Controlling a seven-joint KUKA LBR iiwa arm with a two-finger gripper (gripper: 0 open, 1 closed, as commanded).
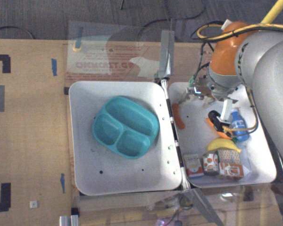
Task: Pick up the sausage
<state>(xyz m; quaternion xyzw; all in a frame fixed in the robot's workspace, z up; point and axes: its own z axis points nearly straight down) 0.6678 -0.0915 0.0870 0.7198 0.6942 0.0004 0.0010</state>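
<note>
My gripper (198, 89) hangs over the upper part of the right bin (266, 173), and from this slant I cannot tell whether it is parted or closed; nothing shows between it. The sausage (178, 116), a slim reddish-orange cylinder, lies near me along the bin's left wall, just beside the divider (172, 126), with bare white floor between us. Farther right a clutter sits close together: a blue bottle (237, 125), a dark-and-orange item (218, 121) touching it, a curved yellow banana (223, 146), and three small printed boxes (212, 165) in a row along the lower wall. In the left bin (85, 173) rests a smooth teal plate (126, 126) with three compartments, tilted diagonally, well apart from the sausage.
</note>
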